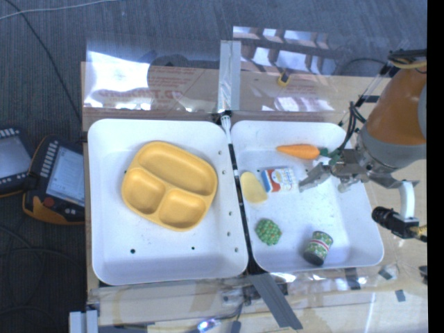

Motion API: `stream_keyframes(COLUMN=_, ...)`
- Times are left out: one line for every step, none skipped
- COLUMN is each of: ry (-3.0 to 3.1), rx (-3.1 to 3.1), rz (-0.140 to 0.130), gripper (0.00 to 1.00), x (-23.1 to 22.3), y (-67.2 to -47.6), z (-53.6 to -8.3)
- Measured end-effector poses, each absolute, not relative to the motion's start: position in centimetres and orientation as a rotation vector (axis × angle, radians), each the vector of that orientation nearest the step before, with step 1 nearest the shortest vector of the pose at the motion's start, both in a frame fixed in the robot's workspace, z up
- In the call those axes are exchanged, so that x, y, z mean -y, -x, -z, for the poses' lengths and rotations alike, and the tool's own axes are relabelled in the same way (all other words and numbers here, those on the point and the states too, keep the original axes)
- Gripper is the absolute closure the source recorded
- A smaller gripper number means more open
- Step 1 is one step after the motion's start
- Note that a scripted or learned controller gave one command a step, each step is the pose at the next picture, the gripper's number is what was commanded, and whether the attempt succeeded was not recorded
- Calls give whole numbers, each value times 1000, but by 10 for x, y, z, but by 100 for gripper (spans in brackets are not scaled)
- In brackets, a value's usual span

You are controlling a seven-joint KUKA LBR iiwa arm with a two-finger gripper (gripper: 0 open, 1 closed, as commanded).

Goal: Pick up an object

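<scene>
Right bin (361,252): pincer (312,177) near carton (279,180), possibly touching.

My arm: grey shell, orange band, dark metal hand.

My arm (397,127) is a thick rounded tube, with a broad orange band over a smooth grey section that narrows toward the wrist. Thin black cables loop along my outer side and run down to the wrist. My hand (326,169) is a cluster of grey and dark metal parts with slim fingers. A white bracket hangs off my wrist beside a black cylindrical fitting with a small yellow tip.
</scene>
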State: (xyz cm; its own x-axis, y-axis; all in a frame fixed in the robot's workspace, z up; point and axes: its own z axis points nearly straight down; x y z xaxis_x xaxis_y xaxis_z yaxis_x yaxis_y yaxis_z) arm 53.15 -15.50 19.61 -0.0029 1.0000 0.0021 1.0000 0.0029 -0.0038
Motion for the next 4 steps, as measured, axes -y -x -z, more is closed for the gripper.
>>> stream_keyframes(ry=2096, rx=2336, rz=-5, gripper=0, x=145, y=-584, z=-124)
stream_keyframes(ry=2096, rx=2332, rz=-4, gripper=100, x=145, y=-584, z=-132)
stream_keyframes(ry=1810, rx=2564, rz=-3, gripper=100, x=139, y=-550, z=-148)
stream_keyframes(ry=1810, rx=2564, rz=-2, gripper=0, x=139, y=-550, z=-148)
